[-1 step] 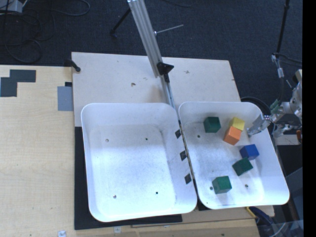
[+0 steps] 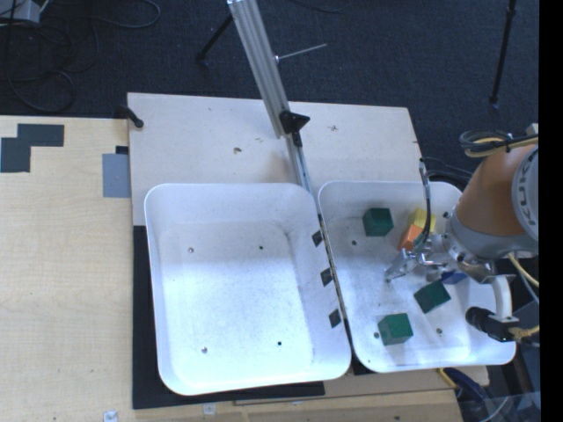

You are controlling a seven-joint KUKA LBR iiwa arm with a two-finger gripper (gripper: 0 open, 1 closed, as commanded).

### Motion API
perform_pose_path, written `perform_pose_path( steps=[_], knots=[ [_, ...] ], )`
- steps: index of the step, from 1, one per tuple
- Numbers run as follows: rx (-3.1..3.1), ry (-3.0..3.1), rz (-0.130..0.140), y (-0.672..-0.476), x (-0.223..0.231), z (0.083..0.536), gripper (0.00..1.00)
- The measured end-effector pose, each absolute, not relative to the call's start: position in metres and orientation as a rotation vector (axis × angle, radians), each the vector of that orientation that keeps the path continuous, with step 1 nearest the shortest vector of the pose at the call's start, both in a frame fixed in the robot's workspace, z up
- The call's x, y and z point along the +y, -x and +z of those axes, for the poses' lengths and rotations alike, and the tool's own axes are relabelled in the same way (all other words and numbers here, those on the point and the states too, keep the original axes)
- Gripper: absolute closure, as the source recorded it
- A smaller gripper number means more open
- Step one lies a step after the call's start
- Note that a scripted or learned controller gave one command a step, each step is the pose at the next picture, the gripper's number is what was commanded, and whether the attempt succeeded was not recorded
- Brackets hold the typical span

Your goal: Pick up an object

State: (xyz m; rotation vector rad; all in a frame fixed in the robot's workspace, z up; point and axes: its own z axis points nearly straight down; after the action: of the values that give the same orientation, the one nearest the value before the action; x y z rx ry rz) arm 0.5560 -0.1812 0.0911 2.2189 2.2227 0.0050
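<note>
My gripper (image 2: 412,262) low in right bin (image 2: 352,337), jaw state cannot tell. Dark green block (image 2: 432,296) lies just near-right of me, tilted, long axis diagonal. Other green blocks far-left (image 2: 378,221) and near-left (image 2: 395,327)

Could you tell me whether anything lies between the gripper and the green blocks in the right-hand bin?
Nothing visible does. The gripper is low in the right bin, with the dark green block just beside it. The other two green blocks lie across bare bin floor. An orange and yellow piece sits close behind the gripper.
</note>
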Motion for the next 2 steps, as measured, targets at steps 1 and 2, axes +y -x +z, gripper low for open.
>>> perform_pose_path(
  steps=[1, 2],
  knots=[
    [2.23, -2.212, 0.005, -0.596, -0.106, 0.091, 0.0],
    [2.24, -2.263, -0.058, -0.66, -0.104, 0.089, 0.0]
  ],
)
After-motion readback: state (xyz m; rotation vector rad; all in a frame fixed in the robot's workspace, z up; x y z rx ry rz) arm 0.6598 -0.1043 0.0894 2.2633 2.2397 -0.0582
